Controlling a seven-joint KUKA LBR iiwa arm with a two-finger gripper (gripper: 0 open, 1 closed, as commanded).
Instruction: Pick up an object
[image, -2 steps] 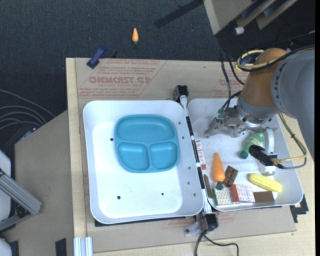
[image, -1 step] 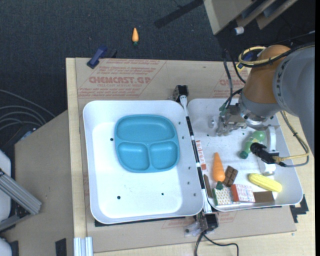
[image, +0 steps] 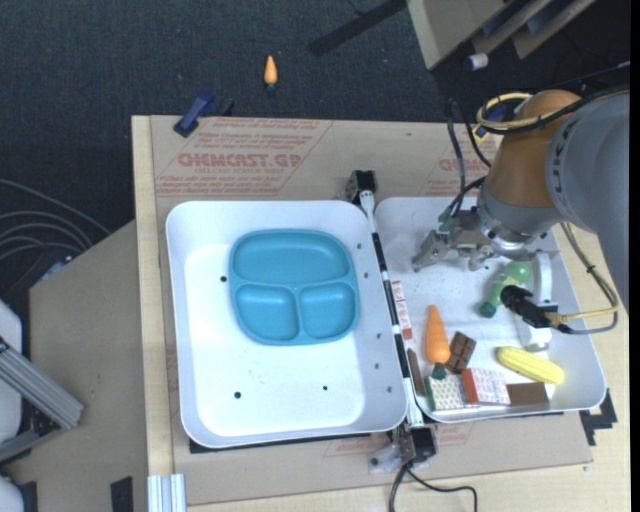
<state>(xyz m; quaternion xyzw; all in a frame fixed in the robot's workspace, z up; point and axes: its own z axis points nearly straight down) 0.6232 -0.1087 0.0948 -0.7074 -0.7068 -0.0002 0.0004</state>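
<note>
Camera view: carrot (image: 437, 335), banana (image: 531, 365), green bottle (image: 505, 285) crowd right bin (image: 585, 385).

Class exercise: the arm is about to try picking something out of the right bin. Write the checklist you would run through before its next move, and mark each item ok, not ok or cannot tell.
1. Objects to pick lie in the right bin: ok; carrot, banana, green object.
2. Hand is above the right bin: ok.
3. Hand's fingers open: cannot tell.
4. Hand holds nothing: cannot tell.
5. Carrot has room for a grasp: not ok; a brown block crowds it.
6. Cable is clear of the objects: not ok; it runs just above the banana.
</note>
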